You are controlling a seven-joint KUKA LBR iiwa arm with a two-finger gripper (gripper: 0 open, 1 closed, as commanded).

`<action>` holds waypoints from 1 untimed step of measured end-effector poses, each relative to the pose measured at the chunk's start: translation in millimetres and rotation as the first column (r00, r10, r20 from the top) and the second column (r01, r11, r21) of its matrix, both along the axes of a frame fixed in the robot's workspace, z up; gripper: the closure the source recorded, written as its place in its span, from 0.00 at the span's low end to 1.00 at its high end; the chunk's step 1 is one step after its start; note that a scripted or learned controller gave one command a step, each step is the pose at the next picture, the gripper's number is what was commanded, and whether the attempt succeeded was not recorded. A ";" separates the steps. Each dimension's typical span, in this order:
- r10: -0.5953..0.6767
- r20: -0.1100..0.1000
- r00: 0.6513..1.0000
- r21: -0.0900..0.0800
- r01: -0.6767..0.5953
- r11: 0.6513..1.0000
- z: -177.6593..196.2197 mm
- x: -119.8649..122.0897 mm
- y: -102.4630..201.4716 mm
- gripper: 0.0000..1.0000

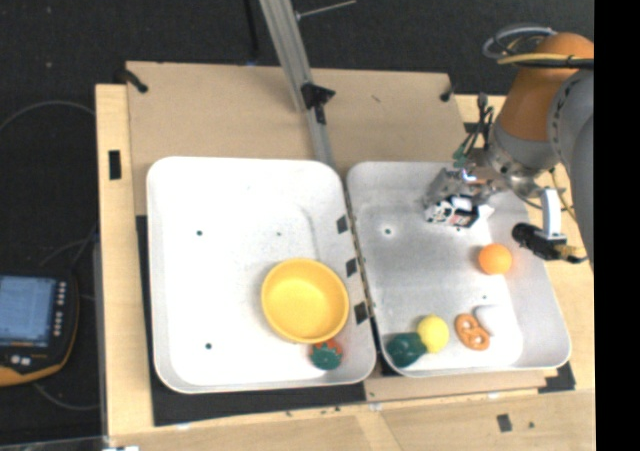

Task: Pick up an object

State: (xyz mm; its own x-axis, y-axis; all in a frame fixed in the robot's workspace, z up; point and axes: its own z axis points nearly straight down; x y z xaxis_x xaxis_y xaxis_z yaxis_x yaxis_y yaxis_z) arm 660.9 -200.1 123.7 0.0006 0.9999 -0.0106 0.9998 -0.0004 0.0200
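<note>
Camera view: gripper over right bin, upper middle of its floor, wrist entering from 2 o'clock. Fingertips blurred against white floor; cannot tell how far apart, nothing visibly held.

Nearest candidate: orange ball, at 4 o'clock from gripper, near but apart, round so no long axis to match.

Others along bin's front edge, at 6 o'clock: yellow ball, green piece touching it, orange pretzel shape.

Left bin: yellow bowl, well apart at 8 o'clock.

Judgement: short shift toward 4 o'clock, then descent.
</note>
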 end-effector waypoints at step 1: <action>0.003 0.006 1.000 -0.002 -0.003 1.000 11.6 2.0 -0.2 1.00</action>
State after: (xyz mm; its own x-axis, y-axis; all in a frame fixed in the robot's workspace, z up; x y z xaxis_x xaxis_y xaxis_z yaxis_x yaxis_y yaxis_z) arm 662.8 -200.3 135.4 -0.0028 0.9999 -0.0131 0.9997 0.0031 0.0262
